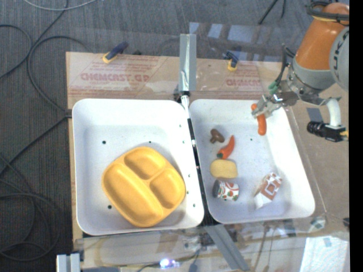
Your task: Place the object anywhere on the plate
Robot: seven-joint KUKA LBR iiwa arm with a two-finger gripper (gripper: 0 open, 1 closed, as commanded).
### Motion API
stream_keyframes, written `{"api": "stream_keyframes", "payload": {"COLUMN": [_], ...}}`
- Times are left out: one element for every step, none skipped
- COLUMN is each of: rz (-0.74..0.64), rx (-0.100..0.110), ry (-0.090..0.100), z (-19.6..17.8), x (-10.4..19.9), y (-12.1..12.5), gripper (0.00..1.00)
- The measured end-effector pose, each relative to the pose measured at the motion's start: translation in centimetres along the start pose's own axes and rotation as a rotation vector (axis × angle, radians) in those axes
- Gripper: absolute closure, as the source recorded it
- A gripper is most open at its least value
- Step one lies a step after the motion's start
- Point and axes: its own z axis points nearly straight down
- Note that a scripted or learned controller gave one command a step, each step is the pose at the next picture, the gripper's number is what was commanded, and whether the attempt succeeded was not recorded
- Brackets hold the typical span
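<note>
A yellow plate (144, 186) with three compartments lies in the left bin (91, 123). My gripper (264, 107) hovers over the far right part of the right bin (295, 169). It is shut on a small orange-red stick (261, 126), whose top end sits between the fingers while the rest hangs down toward the bin floor. The plate is far to the left of the gripper, across the wall between the bins.
In the right bin lie a brown mushroom-like piece (216, 135), an orange-red chili (227, 147), a yellow block (223, 168), a red-and-white cup on its side (227, 190) and a red-and-white carton (269, 187). A metal post (187, 61) stands behind the bins.
</note>
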Motion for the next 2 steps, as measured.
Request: {"api": "stream_keyframes", "payload": {"rz": [-0.197, -0.253], "rx": [-0.001, -0.001], "ry": [0.004, 0.005], "z": [-2.8, -3.8], "x": [7.8, 16.3], "y": [1.0, -3.2], "gripper": [1.00, 1.00]}}
